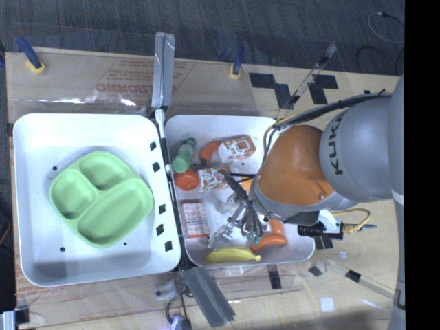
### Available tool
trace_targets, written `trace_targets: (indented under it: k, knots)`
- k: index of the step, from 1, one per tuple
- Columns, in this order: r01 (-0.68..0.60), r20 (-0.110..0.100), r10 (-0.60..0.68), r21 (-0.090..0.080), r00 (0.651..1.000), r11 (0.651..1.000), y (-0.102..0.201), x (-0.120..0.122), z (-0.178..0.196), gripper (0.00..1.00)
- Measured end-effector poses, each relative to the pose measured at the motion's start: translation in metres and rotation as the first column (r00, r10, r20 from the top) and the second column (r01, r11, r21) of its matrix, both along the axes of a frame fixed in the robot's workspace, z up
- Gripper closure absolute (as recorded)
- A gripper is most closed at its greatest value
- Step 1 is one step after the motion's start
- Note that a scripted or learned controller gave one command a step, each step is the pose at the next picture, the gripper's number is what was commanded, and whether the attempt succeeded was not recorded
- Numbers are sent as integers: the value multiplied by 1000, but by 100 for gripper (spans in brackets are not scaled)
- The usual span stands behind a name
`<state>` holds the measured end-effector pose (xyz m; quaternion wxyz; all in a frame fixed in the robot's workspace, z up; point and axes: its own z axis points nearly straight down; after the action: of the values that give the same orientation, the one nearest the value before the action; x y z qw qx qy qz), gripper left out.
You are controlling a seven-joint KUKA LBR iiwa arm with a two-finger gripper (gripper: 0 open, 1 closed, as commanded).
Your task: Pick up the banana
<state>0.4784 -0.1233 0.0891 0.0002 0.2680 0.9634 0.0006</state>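
Note:
The yellow banana (234, 255) lies flat along the front wall of the right bin (206, 124), curving left to right. My gripper (238, 236) hangs just above and behind it, at the end of the grey arm with its orange band (292, 167). Its two metal fingers (221, 237) are spread apart with nothing between them, and the banana sits free below them. The arm's bulk hides the right part of the bin.
A green bottle (183, 155), an orange-red piece (185, 181), two printed cartons (237, 146) (213, 179), a flat packet (194, 218) and an orange piece (273, 239) share the right bin. The left bin (27, 184) holds a green divided plate (102, 196).

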Motion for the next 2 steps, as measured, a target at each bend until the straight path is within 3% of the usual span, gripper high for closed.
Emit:
trace_targets:
  k: [1,2]
  knots:
    - [-4,-5,4,2,1000,1000,0,0,6,100]
    - [113,-4,-113,-1,994,994,17,-2,19,100]
